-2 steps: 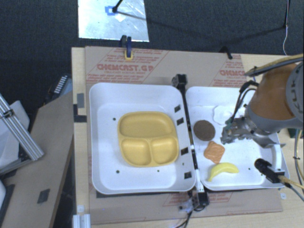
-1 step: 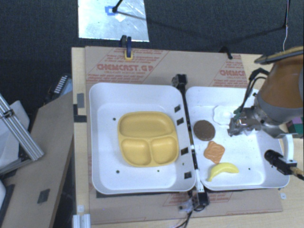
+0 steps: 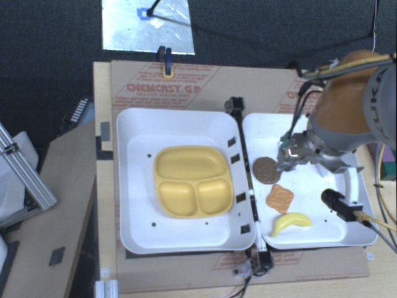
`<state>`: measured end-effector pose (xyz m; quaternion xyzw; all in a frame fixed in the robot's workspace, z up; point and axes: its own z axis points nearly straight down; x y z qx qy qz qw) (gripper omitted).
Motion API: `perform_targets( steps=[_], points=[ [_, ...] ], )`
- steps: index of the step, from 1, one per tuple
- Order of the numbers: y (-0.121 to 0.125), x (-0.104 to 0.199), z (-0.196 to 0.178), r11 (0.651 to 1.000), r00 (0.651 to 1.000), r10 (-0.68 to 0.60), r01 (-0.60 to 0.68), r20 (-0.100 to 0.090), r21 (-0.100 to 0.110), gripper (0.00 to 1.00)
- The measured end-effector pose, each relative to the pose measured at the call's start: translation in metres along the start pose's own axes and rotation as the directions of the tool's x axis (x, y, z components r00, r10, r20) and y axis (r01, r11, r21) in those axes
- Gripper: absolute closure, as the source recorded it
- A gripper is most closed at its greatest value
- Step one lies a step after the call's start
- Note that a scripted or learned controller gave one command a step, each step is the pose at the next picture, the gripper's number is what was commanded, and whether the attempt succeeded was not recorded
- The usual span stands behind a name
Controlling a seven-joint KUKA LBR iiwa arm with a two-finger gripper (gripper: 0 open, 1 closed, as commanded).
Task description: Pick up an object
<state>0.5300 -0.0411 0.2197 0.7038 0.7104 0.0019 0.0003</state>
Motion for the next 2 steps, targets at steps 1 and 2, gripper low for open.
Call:
perform_targets(
  steps=[1, 2],
  points=[
    [0.029, 0.055, 0.002, 1.000, 1.000, -0.001, 0.001, 0.000, 0.000, 1.00],
    [0.051, 0.103, -0.009, 1.000, 1.000, 0.000, 0.000, -0.001, -0.001, 1.00]
  ],
)
